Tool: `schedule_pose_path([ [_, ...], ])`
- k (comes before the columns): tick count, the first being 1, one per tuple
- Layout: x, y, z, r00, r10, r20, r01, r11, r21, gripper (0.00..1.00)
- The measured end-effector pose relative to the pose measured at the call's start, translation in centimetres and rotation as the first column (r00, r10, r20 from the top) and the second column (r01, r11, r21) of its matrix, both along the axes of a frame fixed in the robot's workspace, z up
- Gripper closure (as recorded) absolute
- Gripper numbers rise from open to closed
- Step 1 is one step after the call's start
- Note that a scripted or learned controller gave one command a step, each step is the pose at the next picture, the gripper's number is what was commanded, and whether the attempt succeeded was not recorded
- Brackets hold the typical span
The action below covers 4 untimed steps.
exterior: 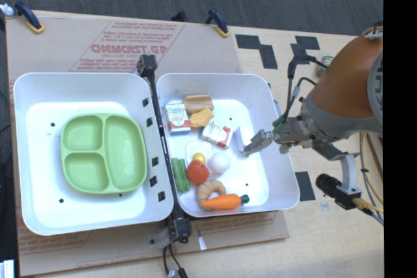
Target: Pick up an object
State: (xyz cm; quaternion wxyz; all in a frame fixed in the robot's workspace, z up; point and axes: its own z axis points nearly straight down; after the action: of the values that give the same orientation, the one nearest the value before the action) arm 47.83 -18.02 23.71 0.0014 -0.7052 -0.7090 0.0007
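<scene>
Camera view, one item: white egg point(220, 163), mid right bin point(277, 159), just beside the tomato point(197, 172); judged light, rigid, slippery, best pinched across its middle; my hand point(251, 143) near, spread, holding nothing.

bins point(32, 101) white | divided plate point(104, 153) pale green | carrot point(223, 202) orange, green top | tomato point(197, 172) red | egg point(220, 162) white | croissant point(210, 189) tan | bean pod point(179, 174) dark green | cartons point(177, 118) red and white | bench board point(130, 42) brown, red print | arm band point(348, 78) orange | clamps point(29, 17) blue and yellow
</scene>
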Motion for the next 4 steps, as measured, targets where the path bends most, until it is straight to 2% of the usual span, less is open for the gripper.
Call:
schedule_pose_path([
  [1,-0.2,-2.7,-14.6,1.000,0.005,-0.002,-0.005,1.000,0.007,0.00],
  [2,-0.1,-2.9,-13.5,1.000,0.010,-0.001,-0.010,1.000,0.003,1.00],
  [3,0.0,5.5,0.0,1.000,0.002,0.005,-0.002,1.000,-0.001,1.00],
  [4,-0.2,2.1,-2.2,1.000,0.001,0.000,-0.001,1.000,-0.002,1.00],
])
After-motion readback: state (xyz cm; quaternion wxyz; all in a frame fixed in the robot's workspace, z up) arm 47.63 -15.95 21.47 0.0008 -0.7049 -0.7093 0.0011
